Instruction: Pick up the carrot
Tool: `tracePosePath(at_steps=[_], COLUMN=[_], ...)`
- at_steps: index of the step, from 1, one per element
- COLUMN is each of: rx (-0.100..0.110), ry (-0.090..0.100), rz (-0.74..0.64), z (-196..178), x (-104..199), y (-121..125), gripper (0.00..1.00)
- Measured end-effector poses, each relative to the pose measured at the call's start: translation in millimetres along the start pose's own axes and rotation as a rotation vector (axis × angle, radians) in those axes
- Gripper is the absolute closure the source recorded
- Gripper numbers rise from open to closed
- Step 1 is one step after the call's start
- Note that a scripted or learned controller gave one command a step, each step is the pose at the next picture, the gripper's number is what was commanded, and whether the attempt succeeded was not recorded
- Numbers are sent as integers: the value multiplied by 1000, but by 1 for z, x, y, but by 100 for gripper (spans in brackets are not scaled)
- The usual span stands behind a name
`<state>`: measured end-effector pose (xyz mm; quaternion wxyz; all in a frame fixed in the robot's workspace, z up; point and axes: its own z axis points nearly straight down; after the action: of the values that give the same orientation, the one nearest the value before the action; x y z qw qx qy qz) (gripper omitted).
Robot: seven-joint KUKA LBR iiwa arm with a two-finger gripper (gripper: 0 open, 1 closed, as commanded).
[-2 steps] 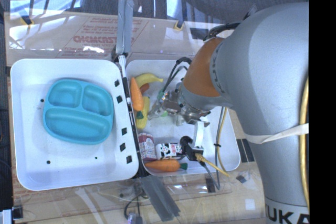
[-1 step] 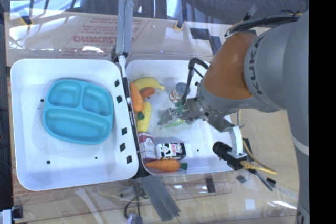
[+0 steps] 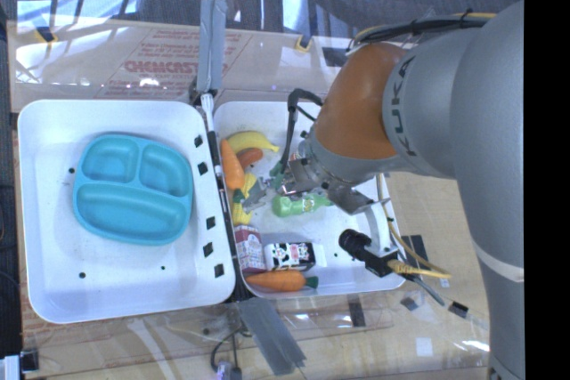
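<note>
1. Two white bins sit side by side; the left bin (image 3: 44,218) bears a blue divided plate (image 3: 134,188), and the right bin (image 3: 267,113) holds the clutter.
2. The grey arm (image 3: 463,102) reaches over the right bin, its gripper (image 3: 283,182) low among the items; whether it is clenched or released cannot be told.
3. The green bottle (image 3: 301,206) lies just beside the gripper.
4. The carrot (image 3: 278,281) lies at the bin's near edge, beside the milk carton (image 3: 289,255), apparently ungrasped: pickup remains undone.
</note>
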<state>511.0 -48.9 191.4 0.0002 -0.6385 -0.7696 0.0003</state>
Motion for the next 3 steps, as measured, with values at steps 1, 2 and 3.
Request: tracePosePath(at_steps=[1,2,3], rx=[2,3,-1], ry=[1,0,0], rz=[45,-138,-196], z=[1,82,70], x=[-2,-61,-78], y=[93,25,86], gripper=[0,0,0])
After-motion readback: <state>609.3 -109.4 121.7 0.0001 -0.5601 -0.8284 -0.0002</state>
